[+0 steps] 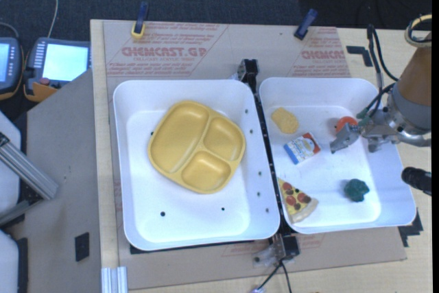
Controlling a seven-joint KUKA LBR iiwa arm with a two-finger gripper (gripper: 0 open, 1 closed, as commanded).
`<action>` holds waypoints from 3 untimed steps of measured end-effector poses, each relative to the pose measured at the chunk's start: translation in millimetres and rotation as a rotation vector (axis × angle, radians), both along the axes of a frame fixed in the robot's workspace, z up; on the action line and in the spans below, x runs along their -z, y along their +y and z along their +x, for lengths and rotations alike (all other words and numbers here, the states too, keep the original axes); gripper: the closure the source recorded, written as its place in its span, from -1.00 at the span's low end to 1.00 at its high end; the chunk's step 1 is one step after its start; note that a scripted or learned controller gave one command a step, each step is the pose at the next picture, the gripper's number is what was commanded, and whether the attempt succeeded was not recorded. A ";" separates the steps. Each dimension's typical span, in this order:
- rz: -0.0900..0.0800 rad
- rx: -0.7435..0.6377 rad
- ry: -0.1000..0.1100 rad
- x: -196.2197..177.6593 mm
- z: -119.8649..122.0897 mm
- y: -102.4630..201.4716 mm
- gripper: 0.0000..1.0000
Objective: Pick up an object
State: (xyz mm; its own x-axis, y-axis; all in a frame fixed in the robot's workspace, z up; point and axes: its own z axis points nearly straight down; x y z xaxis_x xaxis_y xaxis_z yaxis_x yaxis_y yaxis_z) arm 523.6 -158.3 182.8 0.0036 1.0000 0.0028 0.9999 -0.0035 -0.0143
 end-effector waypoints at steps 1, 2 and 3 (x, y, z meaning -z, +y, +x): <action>-0.003 -0.004 -0.015 -7.4 3.5 0.5 -1.00; -0.001 -0.003 -0.010 51.2 -1.2 -6.0 -1.00; -0.001 -0.004 -0.011 99.9 -1.6 -5.5 -1.00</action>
State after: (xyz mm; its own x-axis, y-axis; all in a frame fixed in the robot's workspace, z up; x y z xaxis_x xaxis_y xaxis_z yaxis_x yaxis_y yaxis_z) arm 522.0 -163.8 82.8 0.0000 1.0000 0.0017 1.0000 0.0000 -0.0036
